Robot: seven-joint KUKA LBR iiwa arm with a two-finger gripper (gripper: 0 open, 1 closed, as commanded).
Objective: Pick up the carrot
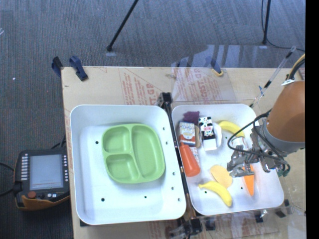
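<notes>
My gripper point(244, 170) hangs low over the right bin point(234, 111), directly above the carrot point(249, 184) lying against that bin's near right corner, positioned for a grasp, though I cannot tell whether anything is pinched.
</notes>
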